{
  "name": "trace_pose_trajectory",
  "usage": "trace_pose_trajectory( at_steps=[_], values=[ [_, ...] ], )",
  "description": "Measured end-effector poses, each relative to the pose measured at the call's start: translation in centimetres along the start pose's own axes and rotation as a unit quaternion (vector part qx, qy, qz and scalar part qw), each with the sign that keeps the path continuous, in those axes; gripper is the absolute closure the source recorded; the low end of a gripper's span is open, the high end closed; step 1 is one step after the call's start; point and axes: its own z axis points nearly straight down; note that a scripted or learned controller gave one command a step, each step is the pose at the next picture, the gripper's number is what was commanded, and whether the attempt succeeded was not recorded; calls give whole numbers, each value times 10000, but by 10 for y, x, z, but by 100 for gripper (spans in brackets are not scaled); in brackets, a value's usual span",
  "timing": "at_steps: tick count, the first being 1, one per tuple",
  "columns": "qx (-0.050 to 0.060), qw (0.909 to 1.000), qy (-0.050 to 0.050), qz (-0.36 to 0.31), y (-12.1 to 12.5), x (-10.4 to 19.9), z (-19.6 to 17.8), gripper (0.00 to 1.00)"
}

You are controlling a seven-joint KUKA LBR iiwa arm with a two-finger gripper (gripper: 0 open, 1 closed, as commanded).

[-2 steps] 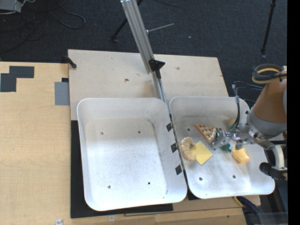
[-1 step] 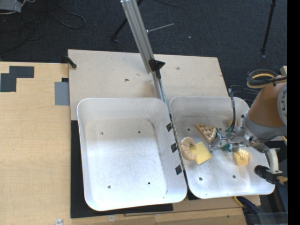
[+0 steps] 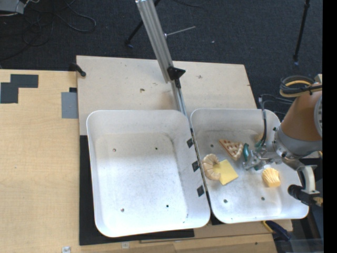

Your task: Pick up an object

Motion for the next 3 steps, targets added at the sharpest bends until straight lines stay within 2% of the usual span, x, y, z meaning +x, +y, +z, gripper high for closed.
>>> trace_pose_trajectory(
  at_steps=[2, 3],
  values=[
    [-19, 10000, -9, -43, 5, 2, -96, 100],
    [13, 10000, 14, -57, 14, 56, -90, 100]
  ],
)
